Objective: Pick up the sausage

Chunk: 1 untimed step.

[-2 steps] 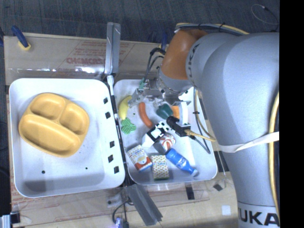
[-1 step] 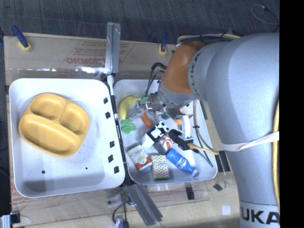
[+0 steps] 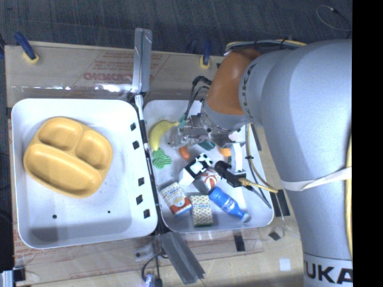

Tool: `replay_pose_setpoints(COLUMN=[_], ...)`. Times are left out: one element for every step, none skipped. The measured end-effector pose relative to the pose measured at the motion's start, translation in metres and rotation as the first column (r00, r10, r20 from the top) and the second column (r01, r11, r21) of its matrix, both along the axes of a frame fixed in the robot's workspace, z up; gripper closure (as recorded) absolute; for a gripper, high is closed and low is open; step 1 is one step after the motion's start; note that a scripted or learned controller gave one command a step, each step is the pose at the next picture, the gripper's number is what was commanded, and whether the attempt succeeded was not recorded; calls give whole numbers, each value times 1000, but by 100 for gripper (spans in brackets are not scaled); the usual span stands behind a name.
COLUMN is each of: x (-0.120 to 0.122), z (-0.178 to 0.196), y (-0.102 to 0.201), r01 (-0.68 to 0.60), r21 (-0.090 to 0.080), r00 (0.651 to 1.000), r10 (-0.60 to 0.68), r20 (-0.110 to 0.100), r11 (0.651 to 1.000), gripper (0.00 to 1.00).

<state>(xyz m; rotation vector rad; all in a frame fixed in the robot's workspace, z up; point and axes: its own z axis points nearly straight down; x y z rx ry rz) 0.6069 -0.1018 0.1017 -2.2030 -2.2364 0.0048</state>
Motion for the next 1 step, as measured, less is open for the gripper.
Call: replay_pose_setpoints(x=[34], z=[153], y=[71], r01=[290], r21=[1], r00=[957], r10=[-290], r20=[2], r11=[957], gripper=[100])
